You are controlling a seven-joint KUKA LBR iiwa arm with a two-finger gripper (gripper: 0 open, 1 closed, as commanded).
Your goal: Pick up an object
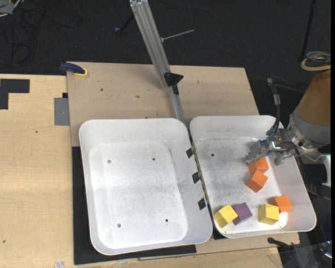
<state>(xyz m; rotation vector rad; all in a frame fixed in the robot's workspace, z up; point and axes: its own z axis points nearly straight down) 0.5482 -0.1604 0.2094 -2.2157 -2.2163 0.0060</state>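
A: Camera view first. Where is the tool (266,151)?

B: Low inside the right bin (234,149), toward its far right side. The arm (315,108) comes in from the right, its orange band just above the grey wrist.

A: Are the tool's fingers spread or pressed together?

B: I cannot tell; the metal parts blur together at the tip. An orange block (259,164) sits right at the tip, touching or nearly so, but nothing shows it clamped between fingers.

A: What else is in that bin?

B: A second orange block (256,180) lies just in front of the first one, closer to the camera. Along the near edge sit a yellow block (225,214) and a purple block (242,211), touching each other. To their right, another yellow block (268,213) leans against a small orange block (283,203).

A: And the left bin (95,138)?

B: White, speckled with a few dark dots. Black clips (196,177) join the two bins along their shared edge.

A: Anything behind them?

B: A slanted aluminium rail (153,41) rises from the table (128,91) behind the bins.
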